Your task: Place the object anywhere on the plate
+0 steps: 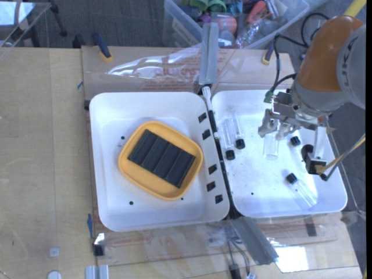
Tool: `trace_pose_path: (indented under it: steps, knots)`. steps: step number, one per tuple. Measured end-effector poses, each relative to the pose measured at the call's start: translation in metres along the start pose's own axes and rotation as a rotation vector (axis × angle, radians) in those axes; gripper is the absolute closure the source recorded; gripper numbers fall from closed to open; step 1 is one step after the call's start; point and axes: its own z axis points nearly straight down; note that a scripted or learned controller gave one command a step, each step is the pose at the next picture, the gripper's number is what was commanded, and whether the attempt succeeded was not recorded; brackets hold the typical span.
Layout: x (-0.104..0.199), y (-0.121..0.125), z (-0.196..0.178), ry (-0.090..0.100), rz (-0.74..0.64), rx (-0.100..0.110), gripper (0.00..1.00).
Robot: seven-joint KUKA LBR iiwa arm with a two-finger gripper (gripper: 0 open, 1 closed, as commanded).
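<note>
1. Even, bright overhead light; right bin [256, 205] floor washed bluish-white.
2. Soft shadow beside the plate [160, 159] in the left bin [110, 202].
3. Glare on plastic sheet [157, 68] behind the bins.
4. Arm [331, 57] slightly blurred; image grainy, mildly soft.

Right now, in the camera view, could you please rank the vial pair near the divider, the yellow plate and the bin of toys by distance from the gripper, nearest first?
1. The vial pair, in the right bin with the gripper, just beside the divider.
2. The yellow plate, in the left bin, across the divider.
3. The bin of toys, beyond the bench, at the top of the view.
</note>
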Motion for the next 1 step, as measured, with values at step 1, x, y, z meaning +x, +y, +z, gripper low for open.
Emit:
trace_pose_path:
  steps: [1]
  knots:
    - [0.0496,-0.0196,0.017,0.002,-0.099,0.003,1.0]
